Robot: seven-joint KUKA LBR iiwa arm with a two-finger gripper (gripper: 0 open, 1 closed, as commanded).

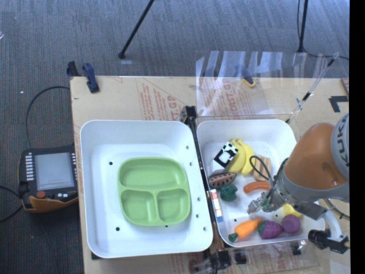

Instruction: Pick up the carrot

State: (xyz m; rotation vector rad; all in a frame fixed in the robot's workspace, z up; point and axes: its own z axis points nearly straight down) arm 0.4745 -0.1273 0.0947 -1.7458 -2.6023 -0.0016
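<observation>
Left bin (97,153): held the green tray (154,190).
Carrot (247,228): lay in the right bin (239,131), near the front wall, long axis roughly left-right.
Gripper (261,202): hovered just above-right of the carrot; jaws' spread couldn't be told.

Just beside the end effector (261,203) lie a toy sausage (256,186), purple grapes (271,229) and bananas (242,156); a green divided plate (154,190) sits well apart, leftward.
</observation>
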